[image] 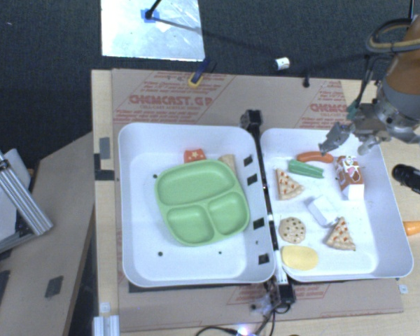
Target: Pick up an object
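We saw the tool (pixel 350 140) hanging over the far corner of the right-hand white bin (pixel 395 254), its two grey fingers spread apart and gripping nothing. Just below it lay the orange toy sausage (pixel 314 157) and, beside that, the brown-and-white carton-shaped block (pixel 350 176). We judged the block light, rigid and likely smooth plastic, so it was best pinched across its narrow flat sides.

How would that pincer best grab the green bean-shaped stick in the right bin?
Probably from straight above, across the middle of the green stick: it lies flat and long, so its narrow width fits the pincer. The orange sausage lies close along one side, leaving little room there.
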`<control>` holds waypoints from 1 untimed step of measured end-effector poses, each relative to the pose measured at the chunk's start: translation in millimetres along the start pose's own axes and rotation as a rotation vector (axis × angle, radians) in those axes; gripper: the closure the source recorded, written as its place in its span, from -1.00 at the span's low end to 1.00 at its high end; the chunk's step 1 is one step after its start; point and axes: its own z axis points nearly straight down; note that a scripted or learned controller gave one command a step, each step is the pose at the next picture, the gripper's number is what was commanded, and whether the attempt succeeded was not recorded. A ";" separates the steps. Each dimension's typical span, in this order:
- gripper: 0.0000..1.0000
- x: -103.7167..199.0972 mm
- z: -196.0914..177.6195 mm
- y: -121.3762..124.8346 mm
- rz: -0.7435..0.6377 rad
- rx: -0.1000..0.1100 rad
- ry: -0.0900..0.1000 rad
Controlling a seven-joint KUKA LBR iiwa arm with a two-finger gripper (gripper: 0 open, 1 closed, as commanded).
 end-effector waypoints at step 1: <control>-1.00 0.1 -6.5 1.9 -0.002 -0.011 -0.002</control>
